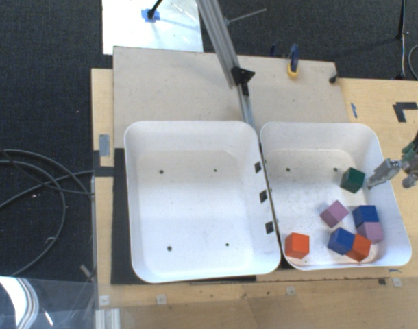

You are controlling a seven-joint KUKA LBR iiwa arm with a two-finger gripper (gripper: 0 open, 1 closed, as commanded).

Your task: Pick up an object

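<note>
R bin [373,142]: 2 purple, 2 blue, 2 orange, 1 green cubes.

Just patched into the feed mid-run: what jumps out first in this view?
The bright blocks bunched in the right bin's near right corner: purple, two blue, orange and more, with a green block apart, higher up. The hand reaches in over the right rim, right beside the green block. The left bin shows bare white floor.
</note>
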